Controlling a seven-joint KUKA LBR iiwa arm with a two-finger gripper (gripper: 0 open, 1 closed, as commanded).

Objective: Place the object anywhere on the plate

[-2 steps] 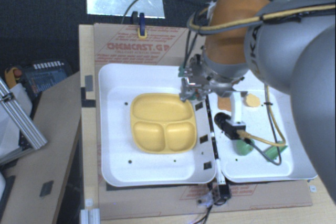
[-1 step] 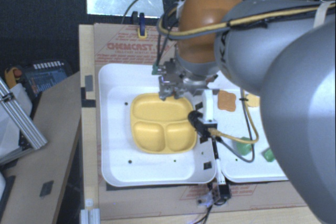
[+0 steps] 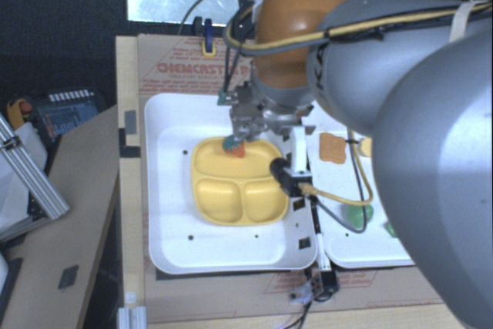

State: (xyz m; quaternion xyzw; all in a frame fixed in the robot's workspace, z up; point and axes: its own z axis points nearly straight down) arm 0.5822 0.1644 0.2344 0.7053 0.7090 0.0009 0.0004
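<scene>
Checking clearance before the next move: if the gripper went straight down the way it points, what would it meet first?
Probably the small orange and green object right under the gripper, lying on the yellow plate's upper compartment; depth is hard to judge.

One fixed camera looks down aslant on both bins.

The arm is looking like one fat, smooth grey tube, swelling out huge toward 4 o'clock. A glossy orange band is wrapping the rounded joint up around 12. A yellow cable is running along the grey shell, and black cables are looping off toward 11. A yellowish hose is dangling below, near 6.
</scene>
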